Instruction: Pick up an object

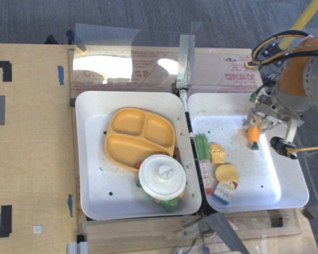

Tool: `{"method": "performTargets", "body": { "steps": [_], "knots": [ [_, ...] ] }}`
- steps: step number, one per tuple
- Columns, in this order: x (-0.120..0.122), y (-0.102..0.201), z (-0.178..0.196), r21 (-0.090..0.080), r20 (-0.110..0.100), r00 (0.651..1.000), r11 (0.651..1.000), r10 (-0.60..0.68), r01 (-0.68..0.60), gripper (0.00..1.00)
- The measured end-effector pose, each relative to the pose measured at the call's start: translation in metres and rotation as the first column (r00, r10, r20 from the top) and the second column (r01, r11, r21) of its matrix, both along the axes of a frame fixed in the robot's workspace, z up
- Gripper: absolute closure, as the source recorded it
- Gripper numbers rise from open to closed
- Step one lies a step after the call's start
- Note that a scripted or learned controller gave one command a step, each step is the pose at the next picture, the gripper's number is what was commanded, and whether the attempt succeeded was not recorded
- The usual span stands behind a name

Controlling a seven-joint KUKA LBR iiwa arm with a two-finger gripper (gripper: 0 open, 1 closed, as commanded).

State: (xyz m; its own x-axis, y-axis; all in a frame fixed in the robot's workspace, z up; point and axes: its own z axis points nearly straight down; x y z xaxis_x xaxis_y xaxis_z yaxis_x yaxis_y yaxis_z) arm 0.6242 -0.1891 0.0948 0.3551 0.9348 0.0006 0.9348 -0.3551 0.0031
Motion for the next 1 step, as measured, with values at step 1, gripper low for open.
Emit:
{"method": "performTargets", "body": {
  "steps": [1],
  "knots": [
    [-0.0023,0.0164,0.0732,-0.002,0.000,0.991,0.991,0.134,-0.134,1.00]
  ]
}}
